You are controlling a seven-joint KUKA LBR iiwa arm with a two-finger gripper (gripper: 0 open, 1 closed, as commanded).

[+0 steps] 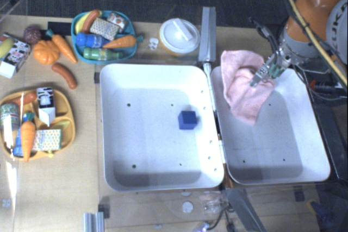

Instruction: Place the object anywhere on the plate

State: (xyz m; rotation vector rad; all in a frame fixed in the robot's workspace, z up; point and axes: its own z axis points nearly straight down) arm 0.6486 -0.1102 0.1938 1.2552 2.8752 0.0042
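A small blue cube (187,119) lies near the middle of the left bin (125,171). A crumpled pink cloth (242,92) sits in the upper left part of the right bin (293,165), and its top edge reaches the bin's rim. My gripper (260,77) comes in from the upper right and its tip is at the cloth's right side, touching or just above it. A yellow plate (66,117) loaded with toy food rests on the bench at the far left.
A blue bowl (81,54) of toy vegetables and a white lidded bowl (179,35) stand behind the left bin. Loose toy food (54,51) lies at the back left. A metal divider (206,35) rises between the bins at the back.
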